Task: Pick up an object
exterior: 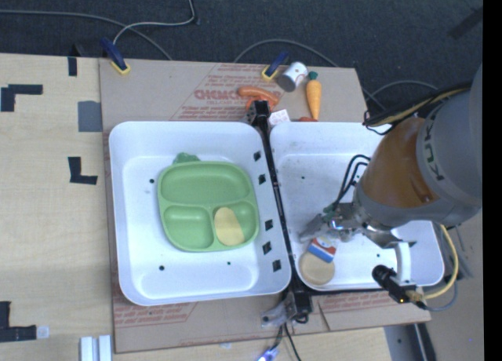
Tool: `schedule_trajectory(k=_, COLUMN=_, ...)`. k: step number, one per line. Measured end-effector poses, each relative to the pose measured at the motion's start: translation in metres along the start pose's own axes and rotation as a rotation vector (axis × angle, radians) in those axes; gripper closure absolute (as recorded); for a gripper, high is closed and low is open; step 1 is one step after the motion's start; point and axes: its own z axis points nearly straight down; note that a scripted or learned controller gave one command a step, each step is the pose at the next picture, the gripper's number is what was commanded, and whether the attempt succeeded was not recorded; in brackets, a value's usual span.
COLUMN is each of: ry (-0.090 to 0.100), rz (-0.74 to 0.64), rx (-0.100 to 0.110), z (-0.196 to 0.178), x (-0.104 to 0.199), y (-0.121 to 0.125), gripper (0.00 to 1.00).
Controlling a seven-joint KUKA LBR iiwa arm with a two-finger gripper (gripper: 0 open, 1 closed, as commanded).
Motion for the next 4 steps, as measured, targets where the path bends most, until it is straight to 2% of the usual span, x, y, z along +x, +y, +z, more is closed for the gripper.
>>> schedule_trajectory(k=1, ry=0.0, rz=0.001, rx=0.006, z=-0.046, x=-0.059, y=0.04, gripper=0.0)
schedule_trajectory(k=2, ry=0.003, rz=0.0, rx=0.006, z=0.001, x=0.006, y=-0.015, gripper=0.0)
schedule_trajectory(k=3, ry=-0.001, rz=0.002, rx=0.006, z=-0.063, x=-0.072, y=0.011, gripper=0.0)
schedule_trajectory(k=4, ry=0.002, rz=-0.002, rx=0.009, z=-0.039, x=0.013, y=0.038, gripper=0.0)
